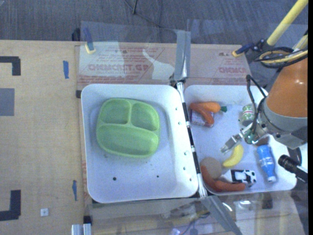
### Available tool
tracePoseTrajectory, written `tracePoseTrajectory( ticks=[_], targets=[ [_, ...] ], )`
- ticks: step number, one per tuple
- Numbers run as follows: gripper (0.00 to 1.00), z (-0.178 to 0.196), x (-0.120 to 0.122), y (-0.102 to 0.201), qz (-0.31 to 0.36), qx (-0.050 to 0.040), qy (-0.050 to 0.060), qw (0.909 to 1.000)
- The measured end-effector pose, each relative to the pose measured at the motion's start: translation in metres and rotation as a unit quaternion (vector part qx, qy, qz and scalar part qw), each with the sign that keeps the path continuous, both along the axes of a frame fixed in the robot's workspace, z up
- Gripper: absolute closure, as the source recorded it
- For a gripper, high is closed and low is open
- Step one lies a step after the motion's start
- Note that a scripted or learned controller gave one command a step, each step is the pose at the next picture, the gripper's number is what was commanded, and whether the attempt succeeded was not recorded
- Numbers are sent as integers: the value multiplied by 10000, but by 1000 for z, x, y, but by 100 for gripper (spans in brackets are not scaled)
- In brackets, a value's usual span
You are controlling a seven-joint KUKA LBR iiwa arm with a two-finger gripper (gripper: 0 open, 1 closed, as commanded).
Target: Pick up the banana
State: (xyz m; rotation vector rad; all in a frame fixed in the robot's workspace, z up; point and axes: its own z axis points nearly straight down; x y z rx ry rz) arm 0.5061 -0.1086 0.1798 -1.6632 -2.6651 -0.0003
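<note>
Over right bin: arm (288, 94) is reached in from the right, wrist angled down-left, orange band seen above it.
Gripper (234, 142): positioned just above the banana's upper end.
Left bin (93, 131): green divided plate (128, 127) is held.
Right bin (215, 131): banana (234, 157) is placed mid-bin; carrot (207, 106), blue bottle (266, 162), sausage (224, 184), black-and-white toy (244, 176) are spread around it.
Fingers (230, 144): slightly parted, nothing is seen pinched; contact with the banana cannot be told.

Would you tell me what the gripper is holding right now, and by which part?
Nothing is held. The gripper hangs open just above the banana, which lies in the right bin.
</note>
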Motion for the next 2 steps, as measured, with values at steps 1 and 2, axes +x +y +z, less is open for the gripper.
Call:
tracePoseTrajectory(
  ticks=[1, 2],
  targets=[
    [0, -93, -3, -43, 19, -6, -36, 10000],
    [100, -82, -2, -44, -1, -2, -59, 10000]
  ],
)
